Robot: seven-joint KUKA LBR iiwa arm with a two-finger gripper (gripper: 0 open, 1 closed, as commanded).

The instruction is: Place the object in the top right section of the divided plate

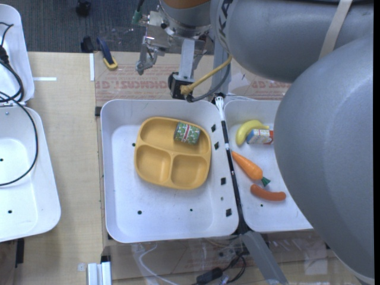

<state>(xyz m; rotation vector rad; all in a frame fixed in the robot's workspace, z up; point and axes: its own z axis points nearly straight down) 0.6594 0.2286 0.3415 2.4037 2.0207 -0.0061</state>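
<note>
While the grey arm bulks over the right of the scene, two white bins lie under it. The left bin bears the yellow divided plate. The right bin holds a carrot, a banana, a sausage and a small carton.

Beyond the left bin's far edge hangs the gripper, over the bench and well apart from the plate. Whether its jaws are spread or closed I cannot tell.

Smallest is the task's thing, a little green can with a red and white label. It lies, seemingly on its side, in the plate's far right section, so the task looks done. I judge it light and stiff, with a smooth rounded wall that may roll or slip. A hold square across the middle of its body, or on its flat ends, looks safest.
</note>
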